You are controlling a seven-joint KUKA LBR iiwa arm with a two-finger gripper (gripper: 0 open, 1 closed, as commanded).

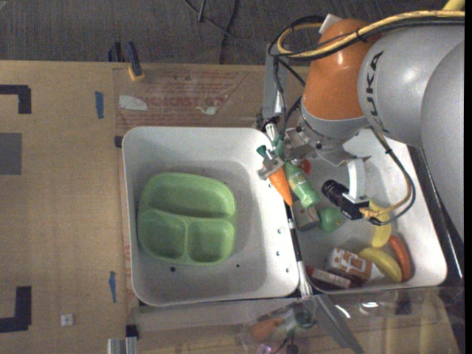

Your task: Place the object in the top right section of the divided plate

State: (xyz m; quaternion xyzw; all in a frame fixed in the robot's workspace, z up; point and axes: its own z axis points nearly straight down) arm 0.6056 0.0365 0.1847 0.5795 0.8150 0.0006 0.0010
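The green divided plate (187, 217) lies in the left bin (147, 150), with one long section on its far side and two smaller ones on its near side. All three sections hold nothing. My gripper (274, 169) hangs over the wall between the two bins, to the right of the plate. It is shut on an orange toy carrot (282, 186) with a green top, which slants across the bin rim. A pale fingertip (266, 170) presses against the carrot's left side.
In the right bin (431, 271), a green bottle (303, 189) and a grey-green item (308, 218) lie just under the wrist. A yellow banana (383, 262), an orange piece (402, 251), a brown box (346, 260) and a dark bar (328, 277) sit at its near side. Cables (402, 190) loop off the wrist.
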